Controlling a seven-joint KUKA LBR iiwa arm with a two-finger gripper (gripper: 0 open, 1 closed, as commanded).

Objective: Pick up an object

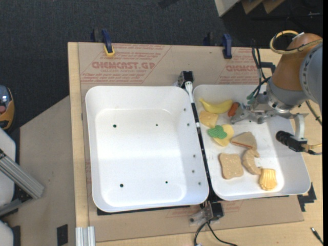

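Observation:
The right bin (292, 181) holds several toy foods. A yellow banana (216, 105) lies at its back left, with a small red-orange sausage (233, 109) beside it. In front of those are a pale yellow piece (208, 119) and a green leafy piece (218, 132) lying on a yellow one. A tan wedge (245, 140), a bread slice (231, 165), a second tan slice (251, 163) and a ridged yellow chip (268, 179) fill the front. My gripper (249, 114) hangs low over the bin's back, just right of the sausage and above the tan wedge. I see nothing held in it.
The left bin (102, 137) is plain white with small dark dots on its floor. Both bins rest on a cardboard sheet (133, 60) held by blue and yellow clamps (107, 41) at the back edge. The grey and orange arm (294, 70) overhangs the right bin's far right corner.

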